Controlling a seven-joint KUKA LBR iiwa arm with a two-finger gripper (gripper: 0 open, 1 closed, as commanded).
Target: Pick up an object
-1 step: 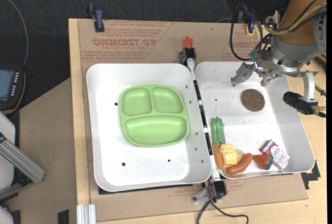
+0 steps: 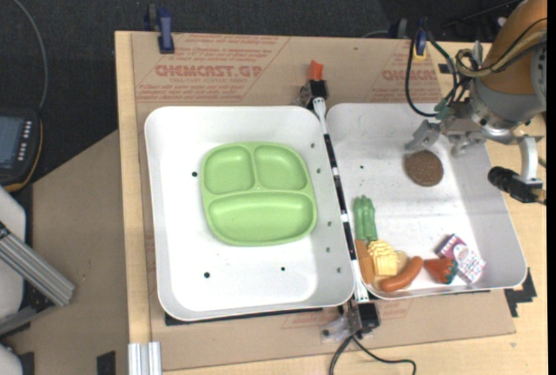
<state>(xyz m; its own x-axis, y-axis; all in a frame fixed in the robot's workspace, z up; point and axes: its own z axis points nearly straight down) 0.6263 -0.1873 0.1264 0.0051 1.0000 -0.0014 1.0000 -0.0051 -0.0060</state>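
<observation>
A brown round patty [image 2: 424, 167] lies in the upper middle of the right bin [image 2: 486, 217]. My gripper [image 2: 441, 141] hangs at the bin's far right corner, just above and behind the patty, with its two grey fingers [image 2: 422, 139] spread open and nothing between them. Along the bin's left and front sides lie a green vegetable piece [image 2: 363, 216], a yellow corn cob [image 2: 383, 258], an orange-red sausage [image 2: 400, 277], a small red item [image 2: 440, 270] and a pink-and-white packet [image 2: 463, 259].
The left bin [image 2: 174, 191] holds a green divided plate [image 2: 257, 193]. A black divider strip [image 2: 333, 182] runs between the bins. Cables [image 2: 434, 69] hang near the arm at the back right. Clamps [image 2: 162, 24] sit on the cardboard edge.
</observation>
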